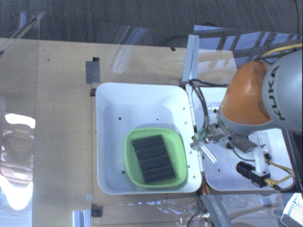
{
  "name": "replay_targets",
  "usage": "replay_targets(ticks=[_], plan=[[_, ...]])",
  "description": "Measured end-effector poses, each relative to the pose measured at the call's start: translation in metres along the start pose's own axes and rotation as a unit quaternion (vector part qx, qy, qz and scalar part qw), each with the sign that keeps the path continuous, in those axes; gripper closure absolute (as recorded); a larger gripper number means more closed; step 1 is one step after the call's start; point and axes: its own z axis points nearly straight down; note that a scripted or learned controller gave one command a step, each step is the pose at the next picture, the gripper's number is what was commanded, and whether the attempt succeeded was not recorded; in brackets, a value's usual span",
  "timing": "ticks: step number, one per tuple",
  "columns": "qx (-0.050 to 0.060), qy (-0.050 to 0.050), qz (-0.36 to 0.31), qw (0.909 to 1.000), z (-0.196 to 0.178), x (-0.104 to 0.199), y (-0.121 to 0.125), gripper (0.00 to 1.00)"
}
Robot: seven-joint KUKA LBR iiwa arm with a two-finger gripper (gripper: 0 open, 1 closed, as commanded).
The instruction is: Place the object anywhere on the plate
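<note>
Currently we count one dark ribbed block [154,160] as the task's object; it lies flat on the plate, tilted slightly, with its four raised ridges running across its width. We count one plate [177,146], a green square dish with rounded corners, and the block rests well inside its rim, touching nothing else. The plate sits in the lower half of the left bin [106,126], near that bin's front wall. We count two white bins; the right bin [227,178] stands just beside the left one, their walls touching along the middle. Over the right bin we see the arm [255,98], grey with an orange band, covering much of that bin's floor. The gripper [203,148] hangs at the divide between the two bins, apart from the plate and the block. We cannot tell from this view how it is set. Cables [201,103] run along the divide, and a black fitting [248,170] hangs beneath the wrist
</note>
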Motion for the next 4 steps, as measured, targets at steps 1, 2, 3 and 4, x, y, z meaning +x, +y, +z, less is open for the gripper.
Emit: replay_targets(ticks=[1,2,3,4], plan=[[-0.001,0.0,-0.038,0.9993,-0.001,0.094,0.05,1.0],[-0.001,0.0,-0.037,0.9993,-0.001,0.094,0.05,0.0],[-0.004,0.0,-0.039,0.9992,-0.012,0.094,0.052,1.0],[-0.004,0.0,-0.039,0.9992,-0.012,0.094,0.052,0.0]])
